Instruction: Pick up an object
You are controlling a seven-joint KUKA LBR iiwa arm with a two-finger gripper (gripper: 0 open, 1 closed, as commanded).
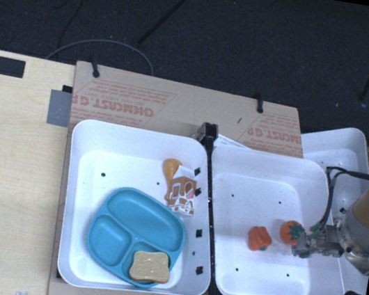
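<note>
in the right-hand bin [255, 290], near its right wall, a small round orange-red thing with a green top, a toy tomato [290, 230] by the look of it, sits right against the claw [303, 243]. whether the claw is released or clenched i cannot tell; the tip is dark and small against the bin floor. a second orange-red piece [259, 238] lies just to the left, apart from the first. both look like light, stiff plastic play food, smooth and rounded, so likely to roll or squirt out of a pinch. my guess is the safest hold is across the widest part of the body, low down, not on the green cap.
</note>
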